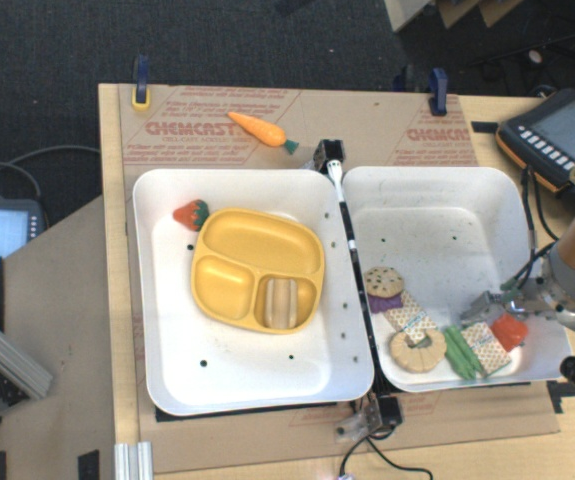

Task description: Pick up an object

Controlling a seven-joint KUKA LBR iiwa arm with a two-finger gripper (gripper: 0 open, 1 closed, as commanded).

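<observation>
My gripper (484, 308) reaches in from the right and hangs low over the front right part of the right bin (437, 198). A small red toy (510, 332) lies just beside and below it, and whether the two touch is unclear. To the left of the red toy lie a patterned cracker (486, 349), a green pea pod (461, 354), a round tan biscuit (415, 351), a pale wafer (409, 318) and a chocolate-chip cookie (382, 283). Nothing is seen lifted off the bin floor.
The left bin (167, 348) holds a yellow divided plate (257, 268) with a tan piece (280, 303) in one compartment, and a toy strawberry (191, 214) beside it. A toy carrot (260, 129) lies on the cardboard behind the bins. A pendant (557, 143) sits at the far right.
</observation>
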